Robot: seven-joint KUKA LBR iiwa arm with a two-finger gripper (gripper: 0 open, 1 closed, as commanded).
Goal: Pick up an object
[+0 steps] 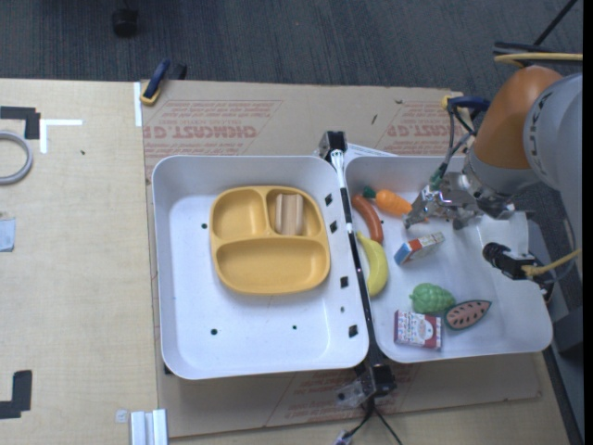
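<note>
The right bin (519, 336) holds a carrot (393, 201), a sausage (368, 217), a banana (374, 264), a small white and blue carton (419, 247), a green leafy toy (432, 298), a watermelon slice (468, 313) and a red box (418, 329). My gripper (443, 204) hangs low over the back of this bin, just right of the carrot and above the carton. Nothing shows between its fingers.
The left bin (176, 248) carries a yellow divided plate (269, 240) with a tan block (288, 215) in its upper right compartment. The arm's orange band (519, 119) and grey body cover the right bin's far right corner. Cardboard lies under both bins.
</note>
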